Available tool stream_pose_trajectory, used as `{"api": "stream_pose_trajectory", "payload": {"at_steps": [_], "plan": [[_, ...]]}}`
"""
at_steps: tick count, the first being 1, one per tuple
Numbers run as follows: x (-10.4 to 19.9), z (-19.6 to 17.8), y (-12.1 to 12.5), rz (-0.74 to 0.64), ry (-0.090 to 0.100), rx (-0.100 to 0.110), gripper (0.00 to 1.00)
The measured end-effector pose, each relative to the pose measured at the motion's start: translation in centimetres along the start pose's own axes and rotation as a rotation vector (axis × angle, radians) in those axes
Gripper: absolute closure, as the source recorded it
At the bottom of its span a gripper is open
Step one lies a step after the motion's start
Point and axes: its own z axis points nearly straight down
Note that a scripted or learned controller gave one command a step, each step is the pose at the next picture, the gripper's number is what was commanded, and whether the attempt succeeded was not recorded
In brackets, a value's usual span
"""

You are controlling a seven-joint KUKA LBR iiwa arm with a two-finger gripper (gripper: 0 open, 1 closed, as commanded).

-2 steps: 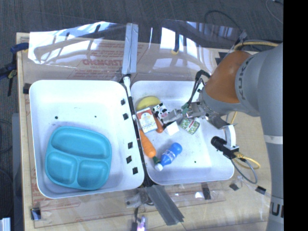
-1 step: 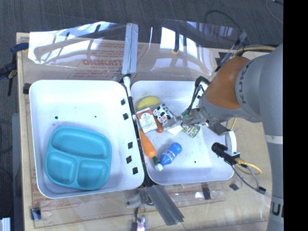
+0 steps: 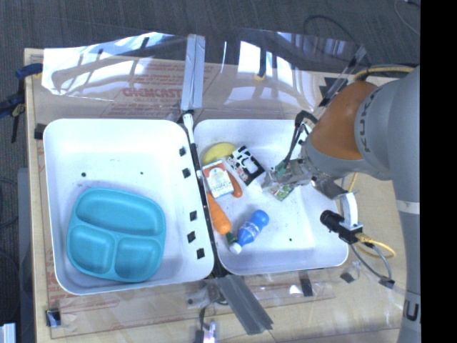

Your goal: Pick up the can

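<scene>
Grey arm (image 3: 378, 131) reaches into the right bin (image 3: 285, 266); whether the jaws of its gripper (image 3: 285, 179) are open cannot be told. What looks like the can (image 3: 218, 181) lies beside a carrot (image 3: 220, 216), probably light, stiff and prone to roll; grip across its middle.

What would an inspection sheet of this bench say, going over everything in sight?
Surface: two white bins side by side on a bench.
Job's things: can not identifiable; small greenish item at the gripper, unclear.
Clutter: blue divided tray in left bin; in right bin a lemon, carrot, blue bottle, orange packet, black-and-white carton.
Grippers: gripper low in right bin, state unclear.
Cables: dark cable along the wrist.
Surroundings: dark carpet.
</scene>
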Motion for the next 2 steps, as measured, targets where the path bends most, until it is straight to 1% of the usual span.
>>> {"api": "stream_pose_trajectory", "payload": {"at_steps": [1,2], "plan": [[3.26,-9.93,0.16,0.292,0.017,0.039,1.0],[3.26,-9.91,0.15,0.292,0.017,0.04,0.0]]}}
